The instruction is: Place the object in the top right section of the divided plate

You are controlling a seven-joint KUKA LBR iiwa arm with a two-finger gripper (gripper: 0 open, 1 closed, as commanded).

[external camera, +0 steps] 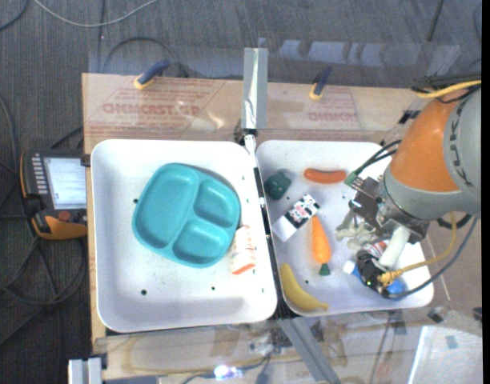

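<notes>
Overhead, the gripper (359,232) hangs at three o'clock in the right bin (405,152); its state I cannot tell. The turquoise divided plate (187,213) sits in the left bin (117,294); the toy carrot (320,242) lies at nine o'clock of the gripper.

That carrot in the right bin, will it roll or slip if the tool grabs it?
The carrot tapers and looks round in section, so it may roll sideways if nudged. Its smooth, toy-like surface could slip toward the narrow end. It looks stiff and probably light.
</notes>
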